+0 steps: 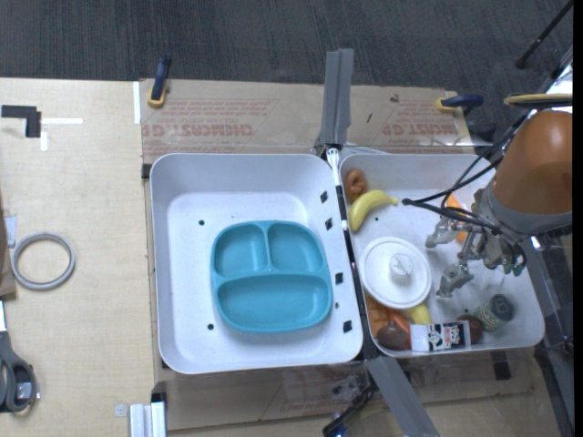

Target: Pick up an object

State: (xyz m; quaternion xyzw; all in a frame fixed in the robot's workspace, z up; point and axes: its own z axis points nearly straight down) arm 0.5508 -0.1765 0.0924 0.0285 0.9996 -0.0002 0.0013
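Fingers [453, 280] of the gripper [465, 260] are seen spread apart and nothing is held between them, because no object is grasped yet. Lid [395, 270] lies just beside, banana [368, 208] behind it, all kept in the right bin [533, 335] for picking.

Dark grey carpet [228, 21] covers the floor beyond the bench. The bench top [73, 198] is pale wood. A sheet of brown cardboard [237, 116] lies on it, fixed at its far edge by two clamps [160, 80].
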